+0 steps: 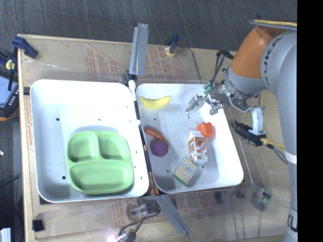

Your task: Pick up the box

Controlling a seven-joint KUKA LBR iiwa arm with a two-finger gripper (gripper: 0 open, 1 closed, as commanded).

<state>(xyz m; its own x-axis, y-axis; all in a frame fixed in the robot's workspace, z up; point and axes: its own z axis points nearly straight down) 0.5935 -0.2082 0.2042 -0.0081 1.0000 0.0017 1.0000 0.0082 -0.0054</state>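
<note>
Hovering gripper [203, 104], above box [198, 148]

Right bin [229, 173]: gripper [203, 104] hovers at 12 o'clock, fingers spread, nothing between them; banana [155, 102] at 10; orange piece [206, 130] near 3, white box [198, 148] just below it; patterned box [185, 171] at 6 (tilted); sausage [153, 133] and purple fruit [159, 147] at 9; left bin [45, 100] holds green tray [100, 162].
</note>
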